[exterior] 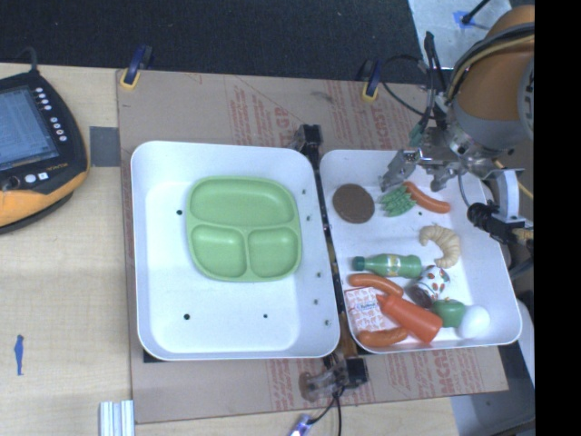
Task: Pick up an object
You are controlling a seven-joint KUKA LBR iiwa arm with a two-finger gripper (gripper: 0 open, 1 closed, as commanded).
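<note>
Faint red print runs across the brown cardboard sheet (pixel 227 107) under the bins, too washed out to read. A small white packet (pixel 362 313) with red print lies in the right bin (pixel 508 271), well below the tool; its wording cannot be made out either. The green bottle (pixel 388 264) below the tool carries a pale label band, unreadable.

The tool (pixel 416 173) hangs over the upper part of the right bin, its fingers spread apart, nothing gripped between them. Just under it lies a toy carrot (pixel 416 197), the green leafy top beneath the left finger and the orange root running under the right one; whether the fingers touch it cannot be told. Just to the left of the tool sits a brown round disc (pixel 353 203). Below the tool come a pale croissant (pixel 442 242), then the bottle, then a crowded heap: a red sausage (pixel 374 284), a large orange carrot (pixel 410 316), a white ball (pixel 474 320) and a small white and red piece (pixel 436 282).

Far to the left of the tool, the left bin (pixel 163 243) holds a green divided plate (pixel 244 228). The pale wooden desk (pixel 64 298) carries the cardboard, held by blue and yellow clamps (pixel 136 66). A control pendant (pixel 34 148) with a screen lies at the far left. Beyond the desk the floor is dark carpet (pixel 227 12).
</note>
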